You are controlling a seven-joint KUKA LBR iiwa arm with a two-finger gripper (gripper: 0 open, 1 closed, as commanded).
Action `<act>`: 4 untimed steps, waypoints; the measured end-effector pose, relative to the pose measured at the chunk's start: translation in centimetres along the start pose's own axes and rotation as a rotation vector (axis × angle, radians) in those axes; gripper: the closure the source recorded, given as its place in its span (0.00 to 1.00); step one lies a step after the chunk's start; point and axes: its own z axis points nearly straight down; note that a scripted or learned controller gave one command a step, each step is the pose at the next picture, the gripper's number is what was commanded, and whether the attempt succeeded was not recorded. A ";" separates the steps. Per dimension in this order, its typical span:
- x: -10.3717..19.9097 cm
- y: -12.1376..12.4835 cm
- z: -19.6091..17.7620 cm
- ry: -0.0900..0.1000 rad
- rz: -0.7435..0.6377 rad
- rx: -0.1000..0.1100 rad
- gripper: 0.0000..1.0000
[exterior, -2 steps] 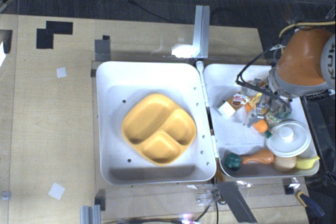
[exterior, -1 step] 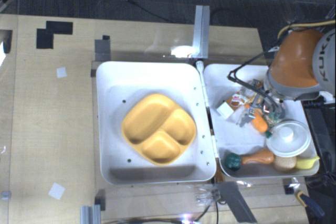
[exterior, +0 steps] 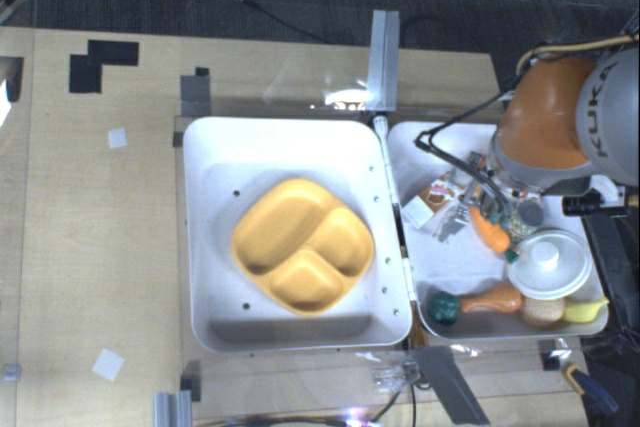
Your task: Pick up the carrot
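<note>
Near the front of the right bin sit a wooden-handled toy and white lid. Just behind, the carrot lies on the floor with the gripper right over it; probably mid-descent, the grasp isn't made yet, and next it needs to straddle and lift

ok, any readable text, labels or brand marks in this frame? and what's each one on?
"KU": large dark letters on the grey arm housing at the right edge, cut off by the frame.
Small packet in the right bin: a printed red and white label, too small and blurred to read.
Nothing legible on the carrot, the yellow divided plate or the white lidded cup.
</note>
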 end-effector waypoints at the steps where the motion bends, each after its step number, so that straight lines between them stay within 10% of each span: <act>1: 3.8 -0.4 -0.3 -0.009 0.151 -0.008 0.00; 2: -1.4 -0.6 0.2 0.011 0.158 -0.004 0.00; 4: 0.1 0.4 0.0 0.003 0.440 -0.005 0.00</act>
